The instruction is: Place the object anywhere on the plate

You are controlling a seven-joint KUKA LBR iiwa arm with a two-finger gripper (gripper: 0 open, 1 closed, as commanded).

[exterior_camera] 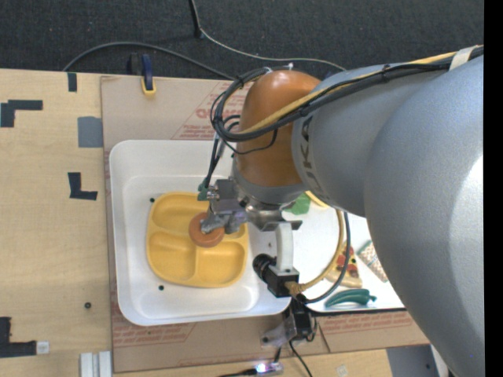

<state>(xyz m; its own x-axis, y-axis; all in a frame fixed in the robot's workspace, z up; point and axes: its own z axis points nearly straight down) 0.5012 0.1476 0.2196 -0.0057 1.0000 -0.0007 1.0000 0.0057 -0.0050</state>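
A yellow plate [177,250] with three compartments lies in the left white bin [130,179]. A brown round object [206,235] rests where the plate's dividing ridges meet, toward its right side. My gripper [214,220] hangs directly over that object, with its tip at the object's top edge. The grey arm and its orange band cover the area to the right of the plate.
The right bin [318,242] holds a green item [299,205], a yellow piece [318,202] beside it, a teal-handled tool [350,298] near the front edge and some small items [365,259] partly under the arm. A yellow-handled clamp [147,75] sits on the bench behind the bins.
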